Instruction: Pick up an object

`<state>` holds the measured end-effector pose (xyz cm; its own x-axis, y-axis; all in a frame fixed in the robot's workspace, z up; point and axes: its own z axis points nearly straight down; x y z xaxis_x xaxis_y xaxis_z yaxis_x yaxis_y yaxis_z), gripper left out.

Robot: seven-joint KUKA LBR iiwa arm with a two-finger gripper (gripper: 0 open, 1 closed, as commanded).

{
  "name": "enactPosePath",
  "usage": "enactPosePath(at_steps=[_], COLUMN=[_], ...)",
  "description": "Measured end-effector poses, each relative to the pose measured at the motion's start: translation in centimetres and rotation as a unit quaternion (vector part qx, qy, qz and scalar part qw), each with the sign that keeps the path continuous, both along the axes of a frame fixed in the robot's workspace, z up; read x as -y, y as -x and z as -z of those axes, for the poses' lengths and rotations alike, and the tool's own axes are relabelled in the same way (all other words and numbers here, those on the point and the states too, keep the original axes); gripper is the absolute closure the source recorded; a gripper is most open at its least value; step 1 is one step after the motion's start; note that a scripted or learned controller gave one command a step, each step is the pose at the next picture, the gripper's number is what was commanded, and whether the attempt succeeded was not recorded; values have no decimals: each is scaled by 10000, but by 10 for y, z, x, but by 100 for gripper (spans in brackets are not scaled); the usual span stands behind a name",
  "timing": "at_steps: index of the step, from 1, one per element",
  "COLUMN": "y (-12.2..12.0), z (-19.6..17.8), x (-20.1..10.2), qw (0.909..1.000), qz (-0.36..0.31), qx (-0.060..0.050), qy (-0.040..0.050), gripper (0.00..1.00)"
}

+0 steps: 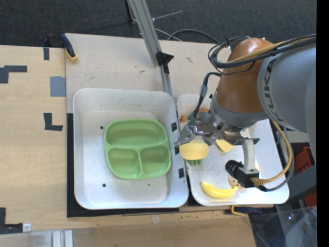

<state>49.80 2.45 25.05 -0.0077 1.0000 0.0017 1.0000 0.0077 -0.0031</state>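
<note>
My gripper (191, 136) hangs over the left edge of the right bin (272, 189), under the grey wrist with its orange band. A yellow rounded object with green bristles beneath it (194, 151) sits right at the gripper's tip, overlapping the wall between the two bins. I cannot tell whether it is held or just lies below. A yellow banana (218, 191) lies near the front of the right bin. A pale yellow wedge (224, 145) lies in the middle of the bin, beside the gripper.
A green divided plate (138, 148) lies in the left bin (87, 138). Something small and orange (184, 119) peeks out at the back of the right bin, mostly hidden by the arm. A grey metal pole (149, 30) slants over the bench behind the bins.
</note>
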Motion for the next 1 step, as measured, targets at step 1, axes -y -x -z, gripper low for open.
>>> enactPosePath(at_steps=[1], y=[-1], z=[3], x=[-59], qw=[10000], qz=[-2], qx=[2], qy=[4], gripper=[100])
